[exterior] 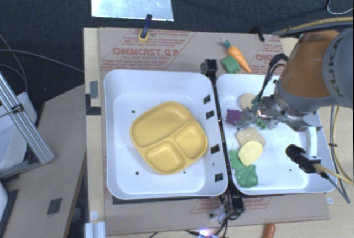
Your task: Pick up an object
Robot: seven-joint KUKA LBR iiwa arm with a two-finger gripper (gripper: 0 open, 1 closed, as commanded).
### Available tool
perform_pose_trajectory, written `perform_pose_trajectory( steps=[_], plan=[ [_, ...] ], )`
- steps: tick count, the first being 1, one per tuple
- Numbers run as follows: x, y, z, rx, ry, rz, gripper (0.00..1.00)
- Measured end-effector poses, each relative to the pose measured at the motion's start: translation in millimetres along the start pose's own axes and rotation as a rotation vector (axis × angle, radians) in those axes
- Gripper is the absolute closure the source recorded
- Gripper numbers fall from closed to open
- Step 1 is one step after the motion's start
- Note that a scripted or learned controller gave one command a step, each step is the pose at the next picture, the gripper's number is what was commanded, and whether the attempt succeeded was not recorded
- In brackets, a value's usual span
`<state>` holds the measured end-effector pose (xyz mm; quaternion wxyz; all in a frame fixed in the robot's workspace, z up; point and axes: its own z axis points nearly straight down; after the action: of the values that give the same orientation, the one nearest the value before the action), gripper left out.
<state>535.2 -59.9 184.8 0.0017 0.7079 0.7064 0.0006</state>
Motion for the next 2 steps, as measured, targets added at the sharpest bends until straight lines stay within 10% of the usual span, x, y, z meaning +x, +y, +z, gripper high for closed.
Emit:
perform_pose_trajectory(
  steps=[1,2],
  plan=[
    [30.5,-50.7,0.6,0.007,0.004,-0.006,0.0],
    [33.7,-48.4,0.2,0.002,0.002,-0.006,0.0]
  ],
)
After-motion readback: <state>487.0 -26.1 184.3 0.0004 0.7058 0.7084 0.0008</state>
